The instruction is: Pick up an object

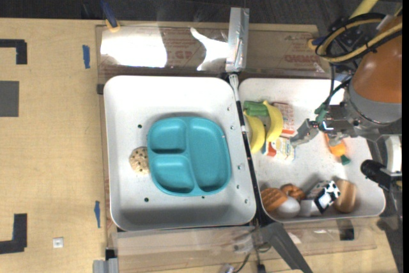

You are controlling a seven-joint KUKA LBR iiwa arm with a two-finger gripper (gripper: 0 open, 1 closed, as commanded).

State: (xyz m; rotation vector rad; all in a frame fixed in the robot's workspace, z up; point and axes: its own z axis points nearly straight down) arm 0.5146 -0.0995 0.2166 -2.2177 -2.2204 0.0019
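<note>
Two shallow white plastic bins side by side on the tan surface: the left bin (121, 105) with a teal divided plastic plate (190, 153), and the right bin (307, 91) with the yellow toy banana bunch (265, 128), taken here as the landmark. Work belongs in the right bin, where the grey arm with its orange band (377, 83) reaches in from the far side of the bananas.

Likeliest target, judging by aim: the small white-and-red carton (281, 148) just beside the bananas, touching or nearly touching them. Best to come down squarely over the carton, on its side away from the bananas, so as not to snag the bunch. Straddle its narrow width, close firmly, then lift straight up.

Hand (308, 131) near the carton, beyond it from the bananas and pointed towards it. Cannot tell whether apart or together. Nothing visibly held, and contact with the carton not clear.
</note>
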